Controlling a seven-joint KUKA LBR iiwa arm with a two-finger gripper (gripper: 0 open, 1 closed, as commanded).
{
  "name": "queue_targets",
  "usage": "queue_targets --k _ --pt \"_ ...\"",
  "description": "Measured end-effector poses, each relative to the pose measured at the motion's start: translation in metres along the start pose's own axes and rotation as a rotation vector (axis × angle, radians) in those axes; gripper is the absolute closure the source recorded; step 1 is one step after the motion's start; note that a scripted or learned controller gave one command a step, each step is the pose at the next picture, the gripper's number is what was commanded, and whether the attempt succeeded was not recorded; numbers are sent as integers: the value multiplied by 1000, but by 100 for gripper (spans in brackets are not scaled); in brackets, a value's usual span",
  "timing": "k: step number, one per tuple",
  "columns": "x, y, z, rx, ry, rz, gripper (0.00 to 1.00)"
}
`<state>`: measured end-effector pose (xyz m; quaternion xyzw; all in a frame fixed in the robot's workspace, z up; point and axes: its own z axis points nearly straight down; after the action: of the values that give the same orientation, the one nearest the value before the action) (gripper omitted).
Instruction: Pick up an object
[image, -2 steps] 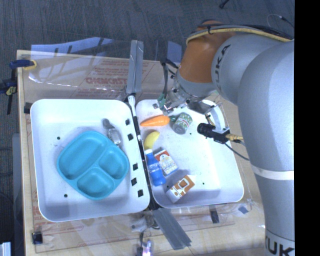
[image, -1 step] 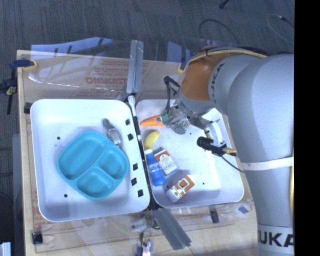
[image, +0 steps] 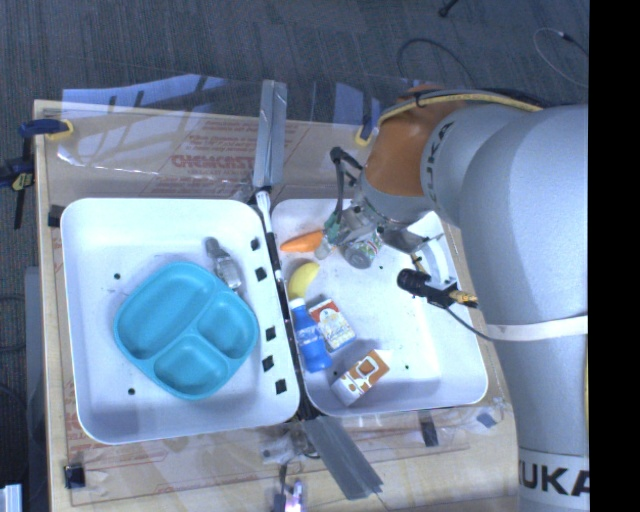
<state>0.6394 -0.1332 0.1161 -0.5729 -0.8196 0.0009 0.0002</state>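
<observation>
The claw (image: 352, 238) hangs at the far left corner of the right bin (image: 455, 375); whether it is open or closed I cannot tell. Just left of it a carrot (image: 301, 242) lies with its long axis across the bin. Nearer are a lemon (image: 303, 277), a blue bottle (image: 308, 338) lengthwise along the divider, a red-white packet (image: 333, 327) and a small box (image: 360, 375). The left bin (image: 90, 240) holds a blue tray (image: 185, 328) and a grey metal piece (image: 224, 264).

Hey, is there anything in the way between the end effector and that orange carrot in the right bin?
Nothing visible stands between them. The end effector sits at the back of the right bin, directly beside the carrot. The lemon lies nearer the camera, off that line.
</observation>
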Motion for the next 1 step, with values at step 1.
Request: queue_targets --k 1 --pt "0 0 0 0 0 0 0"
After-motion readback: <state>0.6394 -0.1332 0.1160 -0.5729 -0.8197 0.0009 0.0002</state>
